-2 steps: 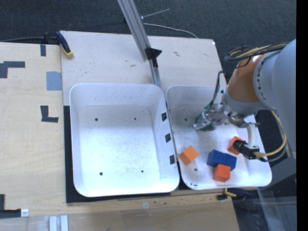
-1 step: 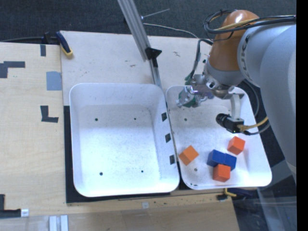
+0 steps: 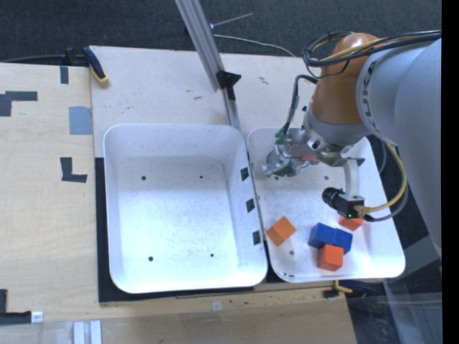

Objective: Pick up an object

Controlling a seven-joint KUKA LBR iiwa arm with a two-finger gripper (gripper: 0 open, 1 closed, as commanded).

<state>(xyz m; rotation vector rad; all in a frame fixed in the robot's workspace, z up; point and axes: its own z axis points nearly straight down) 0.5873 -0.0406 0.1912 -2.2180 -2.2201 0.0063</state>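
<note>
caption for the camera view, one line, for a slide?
KUKA arm's gripper poised over the right bin, above an orange block, blue block and red-orange block.

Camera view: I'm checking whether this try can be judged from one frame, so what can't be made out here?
- gripper: blurred and small; open or shut cannot be told.
- red block: partly covered by the black fitting on the arm.
- right bin: far side hidden under the arm's wrist.
- blue block: its near edge overlapped by the orange-red block.

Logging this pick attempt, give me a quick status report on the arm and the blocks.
Gripper low over the right bin, upper left area; nothing seen in it. Orange block, blue block, red-orange block lie nearer the bin's front. Nothing blocking them.
</note>
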